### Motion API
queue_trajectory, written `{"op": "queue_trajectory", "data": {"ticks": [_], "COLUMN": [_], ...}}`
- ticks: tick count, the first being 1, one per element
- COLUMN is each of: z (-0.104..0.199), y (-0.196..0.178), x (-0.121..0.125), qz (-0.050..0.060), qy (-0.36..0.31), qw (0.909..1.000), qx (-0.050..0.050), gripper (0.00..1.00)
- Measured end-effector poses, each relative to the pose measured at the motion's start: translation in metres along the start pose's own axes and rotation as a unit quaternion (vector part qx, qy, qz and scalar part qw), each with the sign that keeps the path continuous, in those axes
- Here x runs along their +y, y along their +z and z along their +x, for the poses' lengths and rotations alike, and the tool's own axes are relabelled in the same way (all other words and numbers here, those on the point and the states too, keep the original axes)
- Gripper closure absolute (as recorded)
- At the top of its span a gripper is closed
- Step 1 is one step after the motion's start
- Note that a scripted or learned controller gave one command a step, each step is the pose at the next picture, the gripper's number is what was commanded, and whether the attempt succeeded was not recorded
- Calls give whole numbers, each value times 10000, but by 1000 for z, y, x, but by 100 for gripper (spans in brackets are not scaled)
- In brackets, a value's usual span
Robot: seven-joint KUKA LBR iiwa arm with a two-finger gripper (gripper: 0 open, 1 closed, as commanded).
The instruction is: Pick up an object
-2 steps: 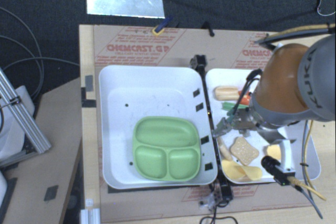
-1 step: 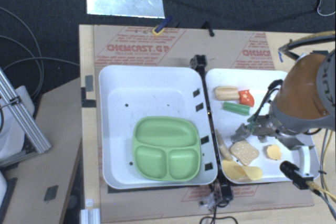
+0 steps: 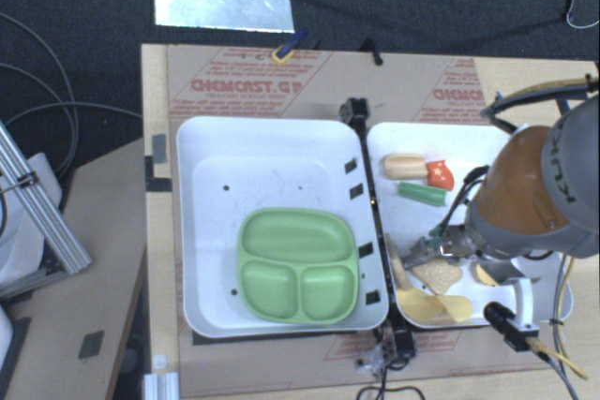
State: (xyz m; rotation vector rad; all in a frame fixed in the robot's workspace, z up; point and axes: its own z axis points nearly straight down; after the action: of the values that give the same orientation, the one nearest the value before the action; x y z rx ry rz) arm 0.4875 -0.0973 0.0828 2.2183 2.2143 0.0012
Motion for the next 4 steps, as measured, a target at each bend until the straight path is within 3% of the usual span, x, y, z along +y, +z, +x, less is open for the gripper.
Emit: {"op": "queue_trajectory", "data": {"ticks": [1,2,3,4], "z": [-49,5,7,-18], "y": [-46,-3,-2,-2], "x": [20,-2,-1,-1], "qz": [-2,43,24,16], "qy": [0,-43,-24,-7], "qw": [10000,10000,10000,10000], "qx": [2,39,22,18], "gripper": [0,0,0,0]}}
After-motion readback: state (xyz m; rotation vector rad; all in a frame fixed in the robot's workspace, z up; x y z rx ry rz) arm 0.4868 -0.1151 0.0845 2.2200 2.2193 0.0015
